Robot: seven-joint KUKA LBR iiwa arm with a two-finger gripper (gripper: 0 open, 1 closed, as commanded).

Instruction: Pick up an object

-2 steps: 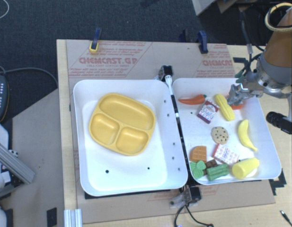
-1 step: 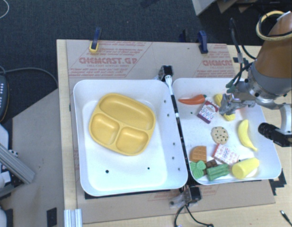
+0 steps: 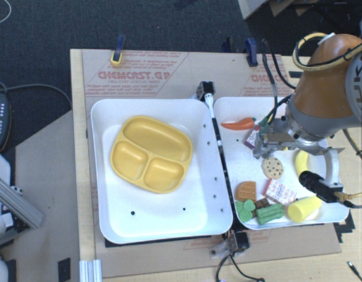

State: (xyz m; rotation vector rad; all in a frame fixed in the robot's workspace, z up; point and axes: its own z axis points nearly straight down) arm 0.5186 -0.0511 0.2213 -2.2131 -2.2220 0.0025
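The right bin (image 3: 227, 107) holds several small items. An orange carrot (image 3: 238, 123) lies near its far left corner. Just below the carrot is a small red and purple packet (image 3: 251, 138). My gripper (image 3: 264, 147) hangs low over the bin, right beside that packet on its right. A round chocolate-chip cookie (image 3: 273, 168) lies just in front of the gripper. A yellow piece (image 3: 301, 161) sits to the right, partly under the wrist. Nothing can be seen held.
Along the right bin's front lie a brown toast slice (image 3: 246, 191), a pink and white packet (image 3: 280, 190), green toy pieces (image 3: 260, 212) and a yellow cylinder (image 3: 304, 208). The left bin (image 3: 104, 175) holds a yellow divided plate (image 3: 150, 153).
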